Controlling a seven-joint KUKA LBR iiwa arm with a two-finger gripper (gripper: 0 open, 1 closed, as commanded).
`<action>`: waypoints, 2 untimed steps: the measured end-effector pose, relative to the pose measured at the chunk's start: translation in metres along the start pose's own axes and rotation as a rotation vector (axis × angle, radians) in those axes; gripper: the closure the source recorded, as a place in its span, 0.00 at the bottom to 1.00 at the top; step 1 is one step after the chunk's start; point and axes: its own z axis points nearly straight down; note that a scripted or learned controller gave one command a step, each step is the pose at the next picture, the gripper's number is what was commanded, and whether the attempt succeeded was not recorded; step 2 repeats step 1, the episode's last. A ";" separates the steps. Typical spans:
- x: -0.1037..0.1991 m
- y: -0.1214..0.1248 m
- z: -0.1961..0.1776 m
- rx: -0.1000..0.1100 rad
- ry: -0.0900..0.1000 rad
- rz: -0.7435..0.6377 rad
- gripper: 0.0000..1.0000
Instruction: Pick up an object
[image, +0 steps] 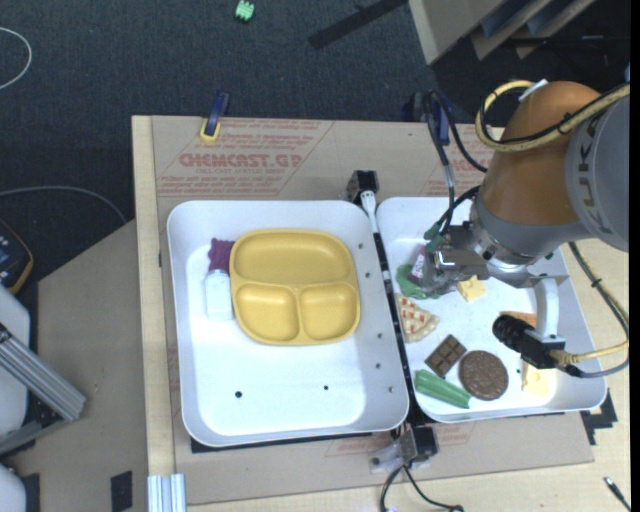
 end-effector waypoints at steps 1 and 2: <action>-0.001 0.008 0.003 -0.005 -0.002 -0.001 1.00; -0.001 0.008 0.003 -0.005 -0.002 -0.001 1.00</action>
